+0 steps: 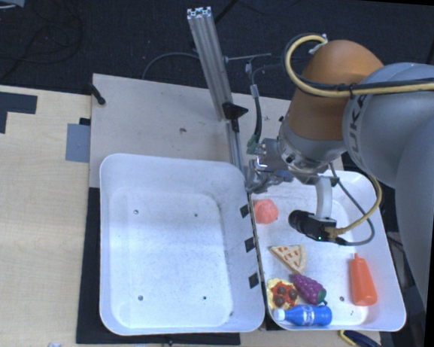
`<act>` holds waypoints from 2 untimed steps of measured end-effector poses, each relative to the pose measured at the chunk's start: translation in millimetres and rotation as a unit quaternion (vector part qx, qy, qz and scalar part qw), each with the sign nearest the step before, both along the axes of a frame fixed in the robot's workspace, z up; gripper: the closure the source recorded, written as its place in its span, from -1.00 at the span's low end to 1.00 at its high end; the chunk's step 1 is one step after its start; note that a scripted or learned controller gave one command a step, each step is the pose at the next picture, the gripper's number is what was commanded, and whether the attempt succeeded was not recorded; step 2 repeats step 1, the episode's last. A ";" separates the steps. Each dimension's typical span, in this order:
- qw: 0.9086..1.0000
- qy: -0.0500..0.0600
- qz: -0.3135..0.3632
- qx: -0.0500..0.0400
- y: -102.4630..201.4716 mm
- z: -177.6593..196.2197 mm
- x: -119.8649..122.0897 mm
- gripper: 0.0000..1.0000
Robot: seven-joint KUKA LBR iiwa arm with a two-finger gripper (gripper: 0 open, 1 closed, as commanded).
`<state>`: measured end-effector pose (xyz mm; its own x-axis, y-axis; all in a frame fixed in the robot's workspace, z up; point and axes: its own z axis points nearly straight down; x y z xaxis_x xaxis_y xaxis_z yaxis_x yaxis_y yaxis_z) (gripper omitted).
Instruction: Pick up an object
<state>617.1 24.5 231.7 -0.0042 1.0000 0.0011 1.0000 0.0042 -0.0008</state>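
Pincer (264, 175): state cannot be told, nothing visibly held. Step: approach. Next: descend onto pink toy (265, 210) just below it.

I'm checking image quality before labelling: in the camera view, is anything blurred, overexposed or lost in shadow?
Camera view: the toys in the right bin look sharp, including the orange carrot and blue bottle; the left bin is bright, though its speckles remain visible; the background above the bench is nearly black; the gripper sits in cluttered shade.

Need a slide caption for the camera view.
KUKA arm's gripper above right bin near pink toy.
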 end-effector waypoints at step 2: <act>1.000 0.000 -0.001 0.000 43.3 -6.0 -10.0 1.00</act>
